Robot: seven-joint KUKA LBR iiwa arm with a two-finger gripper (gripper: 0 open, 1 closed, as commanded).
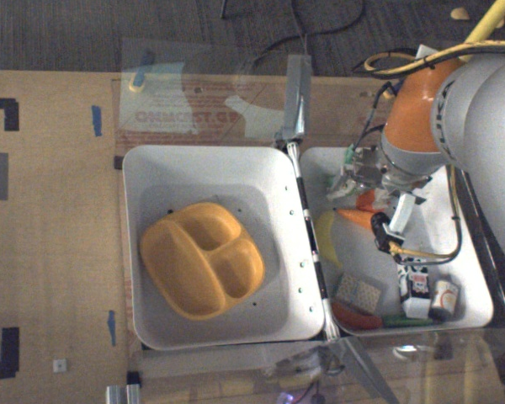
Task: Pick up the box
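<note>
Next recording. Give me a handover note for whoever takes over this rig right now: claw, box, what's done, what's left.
Claw: over the far left part of the right bin, close above an orange carrot-like piece. It has no hold on the box.
Box: small white carton with black marks, lying at the near side of the right bin next to a small can, well apart from the claw.
Done: nothing yet, the box is not lifted.
Left: bring the claw over the box, close on it and lift.
</note>
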